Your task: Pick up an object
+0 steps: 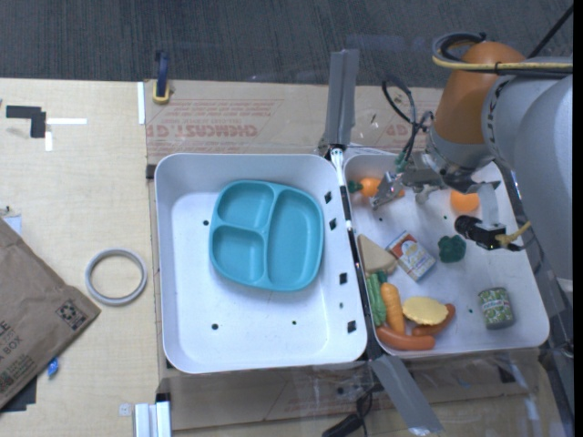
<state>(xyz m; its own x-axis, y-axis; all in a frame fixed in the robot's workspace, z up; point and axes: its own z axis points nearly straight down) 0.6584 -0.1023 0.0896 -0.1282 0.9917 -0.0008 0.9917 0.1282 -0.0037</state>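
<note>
The right bin (528, 330) holds several toy foods. A small orange ball (368, 187) lies at its far left corner, and my gripper (390, 189) hangs low just to the right of it, close to touching. Another orange piece (465, 201) sits on the gripper's right. Further forward are a green broccoli-like lump (451, 248), a small printed box (412, 256), a tan wedge (373, 255), a carrot (392, 306), a yellow round piece (426, 312), a red sausage (405, 340) and a green can (495, 308). I see nothing held.
The left bin (182, 271) holds a teal divided plate (269, 235). The ridge between the bins (351, 244) runs beside the gripper. A tape ring (116, 274) and a brown box (32, 321) lie on the bench at left. The arm (537, 126) covers the right bin's far right.
</note>
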